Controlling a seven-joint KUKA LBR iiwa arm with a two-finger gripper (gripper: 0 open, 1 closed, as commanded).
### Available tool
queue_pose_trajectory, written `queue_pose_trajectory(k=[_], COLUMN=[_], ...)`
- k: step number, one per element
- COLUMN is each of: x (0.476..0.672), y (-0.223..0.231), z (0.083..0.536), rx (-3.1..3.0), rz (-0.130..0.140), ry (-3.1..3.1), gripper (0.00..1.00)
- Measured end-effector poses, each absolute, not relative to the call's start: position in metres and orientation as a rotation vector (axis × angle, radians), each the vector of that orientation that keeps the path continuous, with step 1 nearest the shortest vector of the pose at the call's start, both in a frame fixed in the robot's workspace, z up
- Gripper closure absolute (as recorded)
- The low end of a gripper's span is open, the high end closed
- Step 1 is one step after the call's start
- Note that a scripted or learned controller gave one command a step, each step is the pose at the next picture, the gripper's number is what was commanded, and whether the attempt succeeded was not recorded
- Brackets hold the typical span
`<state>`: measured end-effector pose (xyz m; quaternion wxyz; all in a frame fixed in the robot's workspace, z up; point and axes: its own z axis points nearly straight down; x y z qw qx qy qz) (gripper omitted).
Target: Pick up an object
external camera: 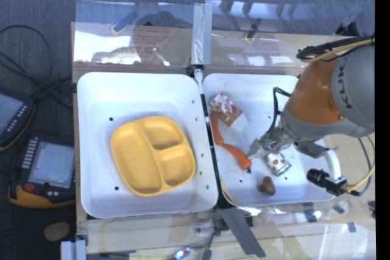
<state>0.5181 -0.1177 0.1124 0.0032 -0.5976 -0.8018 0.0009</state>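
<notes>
Gripper (263,144) first: it hangs low in the right bin (244,189), just beside the tip of the carrot and touching or nearly touching the small red-and-white packet; whether it is open, closed or gripping anything cannot be told from this slanted view. Above it the grey arm (332,97) with its orange band comes in from the right and covers much of that bin's right half.

By size, the table (82,39) comes first, carrying two shallow white bins side by side. The left bin (97,100) holds a yellow divided plate (152,154) with three compartments, lying flat near the bin's middle. In the right bin, an orange carrot (226,143) lies at a slant along the left side, its thick end toward the gripper. A crumpled snack wrapper (226,110) with red and white print sits near the carrot's upper end, close to the bin's far left corner. The small red-and-white packet (276,162) lies just below the gripper. Smallest is a brown nut-like lump (267,186), near the bin's front wall, apart from the packet.
</notes>
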Motion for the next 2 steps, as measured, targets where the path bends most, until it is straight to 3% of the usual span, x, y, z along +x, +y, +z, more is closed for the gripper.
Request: queue_pose_trajectory(k=[1,2], x=[0.501,0.493], y=[-0.105,-0.026], z=[0.09,0.18], rx=[-2.269,-2.526], rz=[-0.014,0.012], ry=[-2.193,-1.861], gripper=[1.0,1.0])
